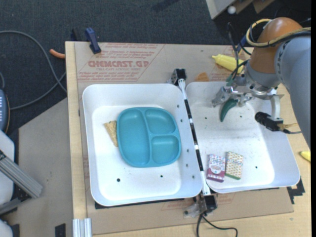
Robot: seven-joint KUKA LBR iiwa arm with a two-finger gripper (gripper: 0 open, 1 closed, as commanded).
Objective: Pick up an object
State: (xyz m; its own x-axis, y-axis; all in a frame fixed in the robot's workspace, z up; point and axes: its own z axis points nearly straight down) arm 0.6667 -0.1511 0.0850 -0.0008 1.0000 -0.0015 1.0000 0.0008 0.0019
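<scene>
Gripper (228, 104) at right bin (276, 179) 12 o'clock, grip state unreadable; dark green object (226, 110) beneath, contact unclear. Tan item (111, 130) half hidden under blue tray (148, 136).

Arm (289, 48) bent, gripper (231, 102) down

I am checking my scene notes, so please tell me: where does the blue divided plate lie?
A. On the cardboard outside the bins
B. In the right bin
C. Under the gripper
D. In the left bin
D: the plate lies inside the left bin, while the gripper hangs over the right bin.
</scene>
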